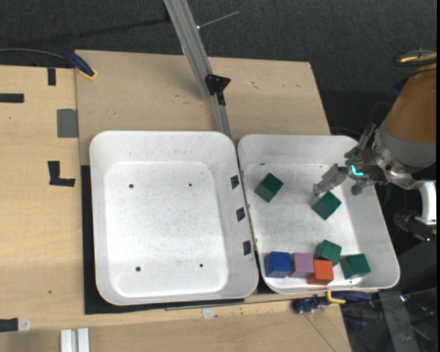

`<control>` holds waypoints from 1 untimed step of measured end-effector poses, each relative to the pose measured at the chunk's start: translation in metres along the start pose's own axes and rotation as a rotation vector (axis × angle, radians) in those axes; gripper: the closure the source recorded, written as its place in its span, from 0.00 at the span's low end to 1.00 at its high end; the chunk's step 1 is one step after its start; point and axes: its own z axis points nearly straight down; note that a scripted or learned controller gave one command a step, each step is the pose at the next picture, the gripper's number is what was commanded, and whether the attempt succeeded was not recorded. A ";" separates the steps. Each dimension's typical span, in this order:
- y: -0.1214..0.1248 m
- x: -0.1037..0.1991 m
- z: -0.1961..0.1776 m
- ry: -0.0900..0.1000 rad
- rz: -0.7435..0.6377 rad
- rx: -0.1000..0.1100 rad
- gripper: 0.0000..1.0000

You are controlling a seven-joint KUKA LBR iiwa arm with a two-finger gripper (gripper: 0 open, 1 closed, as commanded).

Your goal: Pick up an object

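1. Left bin (103, 196): white, shallow.
2. Right bin (293, 149): one green block (268, 187) lies tilted, corners diagonal.
3. Near wall: blue block (279, 263), purple block (303, 262), orange block (323, 270).
4. Second green block (326, 206): cube-like, no clear long axis, rotated diagonally, directly under the gripper (327, 184).
5. Finger spread: cannot tell.

My arm (414, 127) is a rounded body with a broad orange band above a grey wrist section. My end effector (330, 184) is grey metal with slim fingers, and a small teal light glows at its base.
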 end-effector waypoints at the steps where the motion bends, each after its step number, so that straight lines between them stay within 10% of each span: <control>1: 0.001 0.000 -0.002 -0.001 -0.001 -0.004 0.00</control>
